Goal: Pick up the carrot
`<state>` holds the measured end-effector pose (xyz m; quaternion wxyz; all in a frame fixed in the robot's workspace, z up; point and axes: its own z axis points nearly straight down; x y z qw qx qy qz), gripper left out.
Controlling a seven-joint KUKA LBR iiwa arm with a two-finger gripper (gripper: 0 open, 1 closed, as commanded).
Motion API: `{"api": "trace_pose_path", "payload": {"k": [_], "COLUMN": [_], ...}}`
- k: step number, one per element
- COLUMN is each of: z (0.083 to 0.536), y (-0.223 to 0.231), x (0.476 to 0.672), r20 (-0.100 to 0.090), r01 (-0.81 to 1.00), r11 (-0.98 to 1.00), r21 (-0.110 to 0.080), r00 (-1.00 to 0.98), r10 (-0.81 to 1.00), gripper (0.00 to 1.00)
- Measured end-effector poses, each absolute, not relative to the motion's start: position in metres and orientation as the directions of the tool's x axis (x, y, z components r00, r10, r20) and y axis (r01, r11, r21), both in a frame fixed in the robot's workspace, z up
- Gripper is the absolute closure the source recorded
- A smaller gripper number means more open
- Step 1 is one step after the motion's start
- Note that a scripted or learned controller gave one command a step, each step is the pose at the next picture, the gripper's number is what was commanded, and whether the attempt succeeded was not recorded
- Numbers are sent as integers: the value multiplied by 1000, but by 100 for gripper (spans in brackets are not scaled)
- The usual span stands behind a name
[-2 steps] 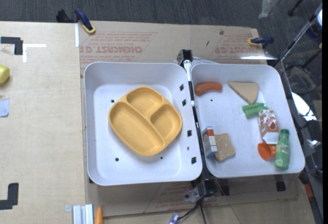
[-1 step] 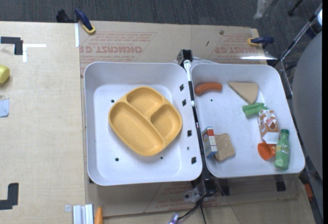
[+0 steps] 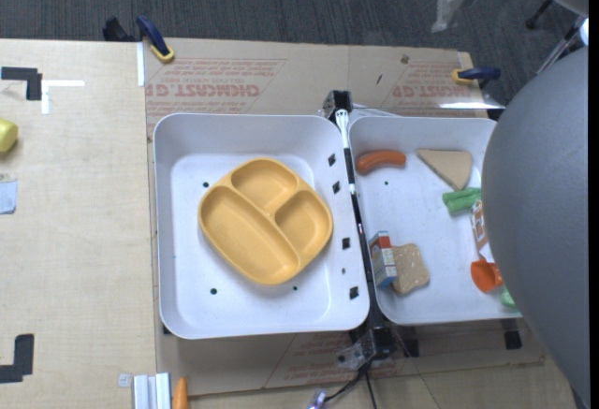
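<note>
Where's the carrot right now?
The carrot lies at the right bin's near right edge, partly hidden by the grey arm, right of the bread slice.

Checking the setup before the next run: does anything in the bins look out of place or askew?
Nothing looks spilled or damaged. The yellow divided plate sits skewed in the left bin. In the right bin, the orange carrot lies at the far right, partly hidden behind the grey arm.

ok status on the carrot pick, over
Grey arm looms over right white bin. Orange carrot lies at the arm's edge, partly hidden, ungrasped.
</note>
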<state>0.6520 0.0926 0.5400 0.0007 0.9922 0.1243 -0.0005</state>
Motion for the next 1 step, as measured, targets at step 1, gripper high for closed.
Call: {"api": "trace_pose_path", "payload": {"k": [1], "z": [540], "y": [-31], "x": [651], "r20": [-5], "r01": [202], "r11": [-979], "r21": [1], "r00": [979], "r10": [202], "gripper": [0]}}
